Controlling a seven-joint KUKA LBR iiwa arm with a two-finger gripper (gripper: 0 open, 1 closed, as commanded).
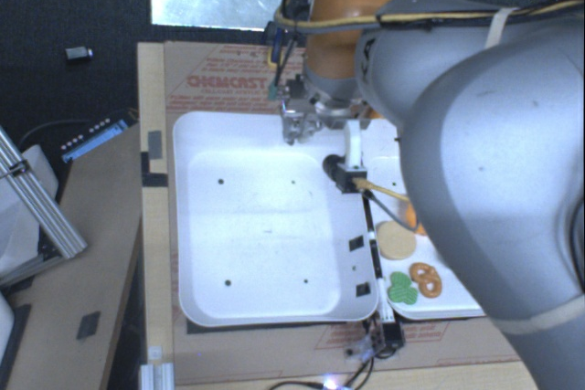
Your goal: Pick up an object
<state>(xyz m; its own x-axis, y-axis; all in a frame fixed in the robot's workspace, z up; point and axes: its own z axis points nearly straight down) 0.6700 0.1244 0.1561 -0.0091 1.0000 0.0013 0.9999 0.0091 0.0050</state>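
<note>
Grey arm [475, 123] hangs its gripper [294, 131] over the left bin's [196, 196] far edge, jaw state not discernible, nothing seen held; pretzel [425, 279], green piece [401, 289] and tan disc [397, 240] lie at the right bin's [439, 308] near-left corner, pick not yet done.

Tan disc [396, 240]: round, flat, pale beige; lies in the right bin near its left wall, partly under the arm.
Pretzel [425, 279]: small, brown, twisted loops; lies flat near the right bin's front edge, just right of the green piece.
Green piece [401, 289]: small, lumpy, bright green; lies at the right bin's front left corner, below the tan disc.
Orange item [410, 216]: mostly hidden by the arm; shape unclear.
</note>
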